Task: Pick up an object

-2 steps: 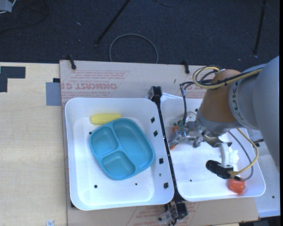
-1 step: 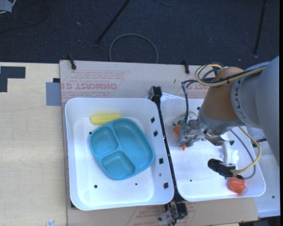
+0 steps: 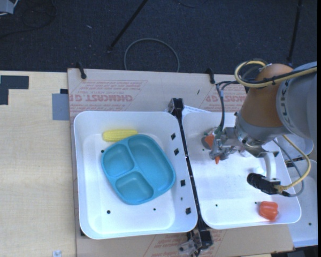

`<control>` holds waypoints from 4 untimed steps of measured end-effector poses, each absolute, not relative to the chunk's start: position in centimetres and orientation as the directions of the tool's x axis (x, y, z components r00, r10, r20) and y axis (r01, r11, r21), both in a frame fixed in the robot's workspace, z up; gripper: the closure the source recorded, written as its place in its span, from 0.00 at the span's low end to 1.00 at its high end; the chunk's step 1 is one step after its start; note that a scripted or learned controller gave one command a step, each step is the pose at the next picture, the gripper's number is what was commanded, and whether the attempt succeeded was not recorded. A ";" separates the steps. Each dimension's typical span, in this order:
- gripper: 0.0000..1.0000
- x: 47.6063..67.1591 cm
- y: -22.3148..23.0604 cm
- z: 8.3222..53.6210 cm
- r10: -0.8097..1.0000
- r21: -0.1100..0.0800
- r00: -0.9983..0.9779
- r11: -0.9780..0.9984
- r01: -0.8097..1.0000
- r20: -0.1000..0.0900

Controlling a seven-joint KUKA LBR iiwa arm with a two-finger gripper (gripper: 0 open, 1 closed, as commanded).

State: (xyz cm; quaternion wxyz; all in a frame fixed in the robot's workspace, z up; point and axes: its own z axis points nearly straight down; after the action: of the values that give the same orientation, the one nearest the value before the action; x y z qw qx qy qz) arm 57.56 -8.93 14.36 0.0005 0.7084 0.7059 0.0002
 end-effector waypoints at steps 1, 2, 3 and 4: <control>1.00 58.3 -9.6 20.2 1.000 0.003 0.000 0.000 1.000 -0.001; 1.00 58.3 -9.8 21.2 1.000 -0.001 0.001 -0.001 1.000 0.000; 1.00 57.6 -5.7 21.4 1.000 -0.005 -0.003 0.003 1.000 0.002; 1.00 57.4 -1.0 22.6 1.000 -0.002 -0.003 0.003 1.000 0.001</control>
State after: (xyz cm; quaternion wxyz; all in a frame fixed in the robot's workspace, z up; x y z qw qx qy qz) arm 57.43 -0.99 22.56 -0.0013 0.7059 0.7083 -0.0004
